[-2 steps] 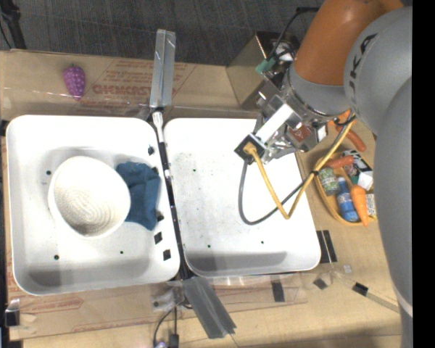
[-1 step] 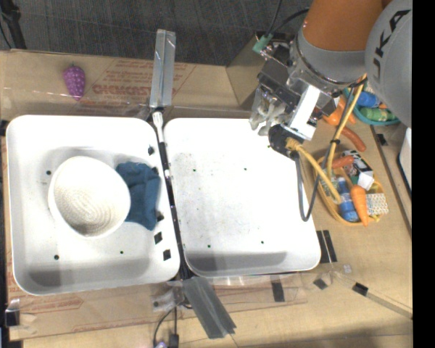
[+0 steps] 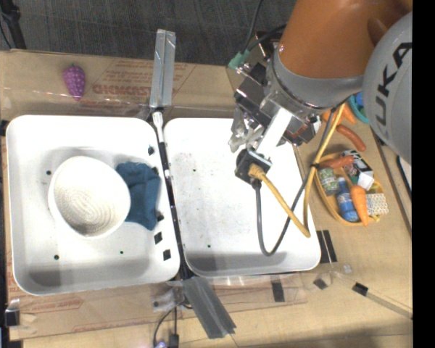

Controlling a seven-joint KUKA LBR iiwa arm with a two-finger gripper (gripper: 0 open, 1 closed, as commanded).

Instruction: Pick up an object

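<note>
Well apart — hand (image 3: 241, 138) over right bin (image 3: 225, 245), cloth (image 3: 141, 192) left.

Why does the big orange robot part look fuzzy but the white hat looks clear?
In the camera view, the orange band sits close to the lens, so it blurs; the white hat lies lower in the left bin, in focus, with a soft shadow beside it.

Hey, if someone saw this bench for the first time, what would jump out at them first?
Probably the big grey and orange arm looming in from the upper right, its end effector hanging over the right bin. Next, the white woven hat in the left bin, touching a crumpled blue cloth. A small purple object sits on the cardboard beyond the bins.
</note>
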